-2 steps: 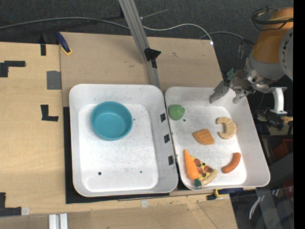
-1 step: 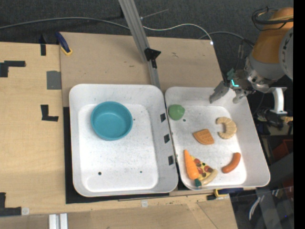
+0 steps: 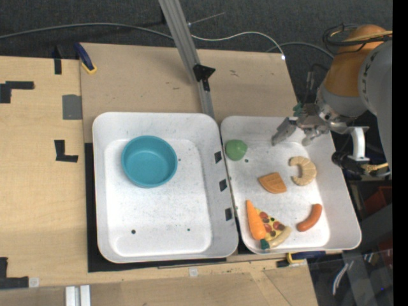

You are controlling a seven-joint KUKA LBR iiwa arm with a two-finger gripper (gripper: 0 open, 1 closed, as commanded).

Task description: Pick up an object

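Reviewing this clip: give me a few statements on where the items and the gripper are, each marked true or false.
1. The blue bowl sits in the left bin. True.
2. The gripper holds the croissant. False: its open fingers hang over bare floor of the right bin, nothing between them.
3. The green ball lies in the right bin. True.
4. The carrot lies inside the blue bowl. False: it lies in the right bin beside the pizza slice.
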